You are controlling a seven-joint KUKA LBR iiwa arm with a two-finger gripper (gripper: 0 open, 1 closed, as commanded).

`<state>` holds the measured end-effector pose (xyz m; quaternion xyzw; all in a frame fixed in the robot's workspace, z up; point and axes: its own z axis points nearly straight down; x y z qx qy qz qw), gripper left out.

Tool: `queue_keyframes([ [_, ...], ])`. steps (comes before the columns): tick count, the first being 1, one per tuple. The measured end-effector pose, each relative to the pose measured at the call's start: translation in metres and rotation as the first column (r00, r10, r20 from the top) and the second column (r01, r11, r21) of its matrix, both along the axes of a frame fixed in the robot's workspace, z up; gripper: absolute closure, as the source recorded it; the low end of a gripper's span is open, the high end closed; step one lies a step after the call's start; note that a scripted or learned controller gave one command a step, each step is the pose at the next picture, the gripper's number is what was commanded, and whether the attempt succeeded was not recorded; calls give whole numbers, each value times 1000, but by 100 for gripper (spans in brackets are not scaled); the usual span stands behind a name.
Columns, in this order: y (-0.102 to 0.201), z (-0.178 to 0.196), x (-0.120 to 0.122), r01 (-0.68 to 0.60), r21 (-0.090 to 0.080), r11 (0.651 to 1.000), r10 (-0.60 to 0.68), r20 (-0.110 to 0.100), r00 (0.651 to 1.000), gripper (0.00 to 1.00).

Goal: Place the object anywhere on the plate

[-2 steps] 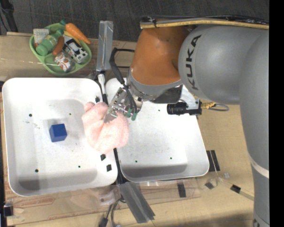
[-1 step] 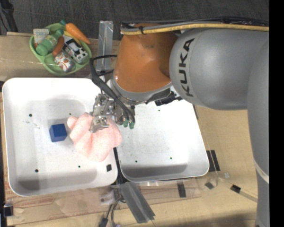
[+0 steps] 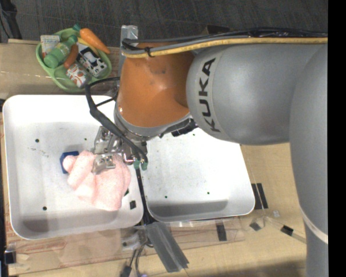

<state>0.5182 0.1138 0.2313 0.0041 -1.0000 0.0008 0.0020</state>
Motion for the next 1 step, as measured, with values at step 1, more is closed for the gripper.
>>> queue_keyframes([
  [1,0,0,0,1,0,1000,-1,0,1000,0],
])
